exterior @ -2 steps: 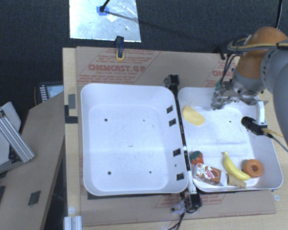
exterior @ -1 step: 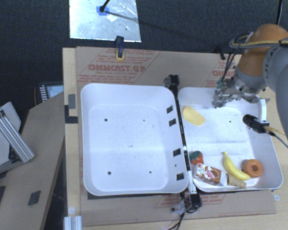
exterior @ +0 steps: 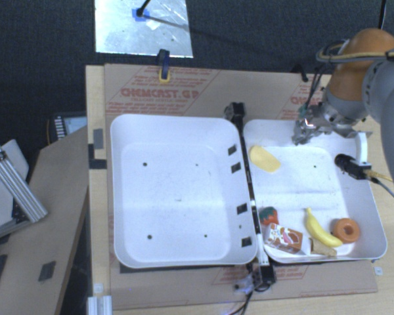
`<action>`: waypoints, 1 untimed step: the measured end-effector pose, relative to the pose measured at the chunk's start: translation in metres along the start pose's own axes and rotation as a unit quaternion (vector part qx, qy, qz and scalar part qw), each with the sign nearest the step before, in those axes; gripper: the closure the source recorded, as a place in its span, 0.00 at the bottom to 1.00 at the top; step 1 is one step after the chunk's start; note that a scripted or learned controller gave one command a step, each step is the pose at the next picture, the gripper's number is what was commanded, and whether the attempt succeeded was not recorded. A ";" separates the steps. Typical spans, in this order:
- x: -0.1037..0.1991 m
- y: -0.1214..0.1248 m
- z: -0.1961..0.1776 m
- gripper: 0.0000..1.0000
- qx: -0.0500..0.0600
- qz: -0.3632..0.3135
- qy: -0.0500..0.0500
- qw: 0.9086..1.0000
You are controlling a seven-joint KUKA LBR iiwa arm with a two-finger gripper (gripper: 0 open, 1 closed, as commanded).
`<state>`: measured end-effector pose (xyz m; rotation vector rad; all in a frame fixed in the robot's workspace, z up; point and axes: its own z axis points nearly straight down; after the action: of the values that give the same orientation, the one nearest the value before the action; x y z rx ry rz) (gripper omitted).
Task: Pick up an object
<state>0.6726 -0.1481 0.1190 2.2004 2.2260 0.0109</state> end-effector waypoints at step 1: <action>0.000 0.001 -0.011 1.00 -0.002 -0.001 0.000 1.000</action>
<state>0.6736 -0.1483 0.1302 2.1963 2.2258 0.0134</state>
